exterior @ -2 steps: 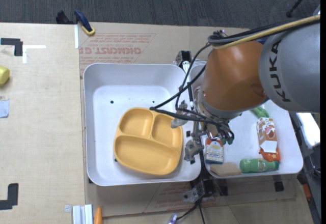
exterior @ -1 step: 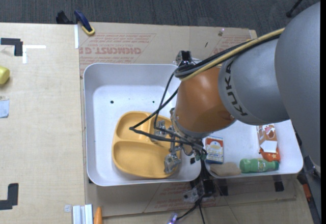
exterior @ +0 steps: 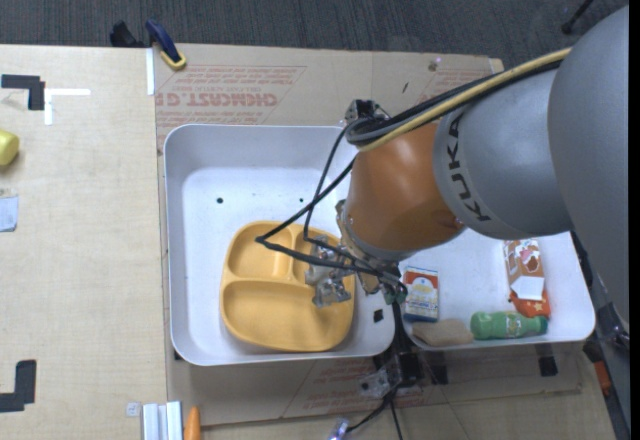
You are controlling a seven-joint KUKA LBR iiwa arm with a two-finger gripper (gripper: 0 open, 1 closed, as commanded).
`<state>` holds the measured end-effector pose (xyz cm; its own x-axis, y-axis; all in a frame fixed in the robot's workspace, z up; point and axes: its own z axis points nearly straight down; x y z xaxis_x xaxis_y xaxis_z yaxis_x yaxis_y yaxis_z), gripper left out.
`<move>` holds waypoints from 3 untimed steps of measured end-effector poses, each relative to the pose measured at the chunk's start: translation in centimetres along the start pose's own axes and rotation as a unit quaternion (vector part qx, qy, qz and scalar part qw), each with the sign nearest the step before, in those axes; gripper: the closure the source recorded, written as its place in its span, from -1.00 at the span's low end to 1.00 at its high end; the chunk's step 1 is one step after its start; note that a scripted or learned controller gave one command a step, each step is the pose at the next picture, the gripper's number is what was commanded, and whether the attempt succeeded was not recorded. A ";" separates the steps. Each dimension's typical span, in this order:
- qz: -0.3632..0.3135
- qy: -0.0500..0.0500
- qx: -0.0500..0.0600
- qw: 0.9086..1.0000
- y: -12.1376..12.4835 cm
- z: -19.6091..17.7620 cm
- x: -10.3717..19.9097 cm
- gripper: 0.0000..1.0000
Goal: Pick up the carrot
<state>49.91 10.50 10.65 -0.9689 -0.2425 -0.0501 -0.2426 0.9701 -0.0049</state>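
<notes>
Hovering over the yellow divided plate point(exterior: 270, 303) in the left bin point(exterior: 190, 228), the hand point(exterior: 328, 290) should first locate the carrot, its grip state being impossible to tell.

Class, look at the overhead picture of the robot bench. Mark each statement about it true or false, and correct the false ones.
1. A yellow divided tray lies in the left bin. True.
2. The hand is over the right bin. False: it is over the yellow divided tray in the left bin.
3. A green bottle lies in the right bin. True.
4. The green bottle stands upright. False: it lies on its side.
5. The arm's band above the wrist is blue. False: the band is orange.
6. A small carton lies left of the green bottle in the picture. True.
</notes>
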 end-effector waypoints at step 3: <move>0.000 -0.006 0.001 1.000 -0.2 -2.4 -0.8 1.00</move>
<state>50.60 10.50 13.05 -0.9680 -0.2429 -0.0626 -0.2429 0.9700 -0.0079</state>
